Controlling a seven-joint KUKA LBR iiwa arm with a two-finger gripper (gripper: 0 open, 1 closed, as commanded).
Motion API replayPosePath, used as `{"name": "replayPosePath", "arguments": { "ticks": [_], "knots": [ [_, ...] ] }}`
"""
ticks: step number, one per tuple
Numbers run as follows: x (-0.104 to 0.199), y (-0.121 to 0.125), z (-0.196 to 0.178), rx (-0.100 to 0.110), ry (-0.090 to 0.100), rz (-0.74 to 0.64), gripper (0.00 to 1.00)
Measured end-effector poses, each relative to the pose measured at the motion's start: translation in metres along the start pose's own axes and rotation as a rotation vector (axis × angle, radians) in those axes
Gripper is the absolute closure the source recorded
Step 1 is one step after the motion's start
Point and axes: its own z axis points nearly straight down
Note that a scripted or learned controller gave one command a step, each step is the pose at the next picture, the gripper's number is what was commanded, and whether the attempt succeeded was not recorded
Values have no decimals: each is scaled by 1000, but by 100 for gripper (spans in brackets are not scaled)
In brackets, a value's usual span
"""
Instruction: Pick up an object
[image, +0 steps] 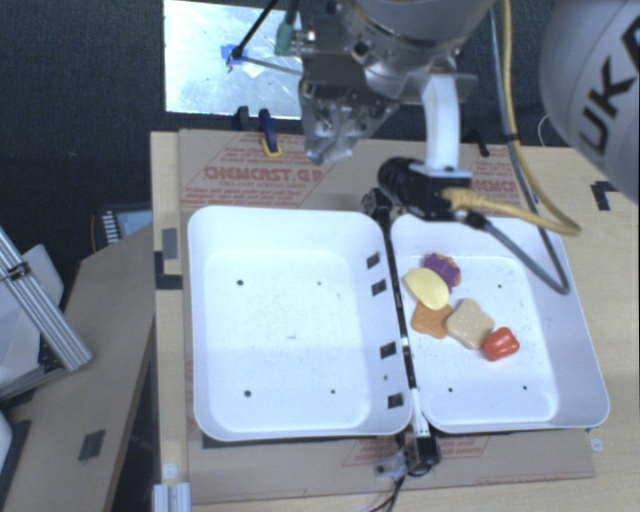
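Camera view, gripper: I see my metal two-finger gripper (325, 140) high beyond the far rim of the left white plastic bin (215, 225); whether it is open I cannot tell.
Objects: yellow oval piece (428, 289), purple lump (443, 267), orange flat piece (430, 321), tan block (468, 324) and red pepper-like piece (501, 344) cluster right of that bin.
Progress: I judge nothing picked; approach, descent and grasp remain.

2 bins (290, 330) fill mid-frame on the counter (120, 290); 5 items (455, 308) cluster touching in the right bin's (530, 390) upper left.
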Motion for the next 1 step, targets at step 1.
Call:
{"name": "replayPosePath", "arguments": {
  "ticks": [1],
  "knots": [
    [0,0,0,1,0,-2,0]
  ]
}}
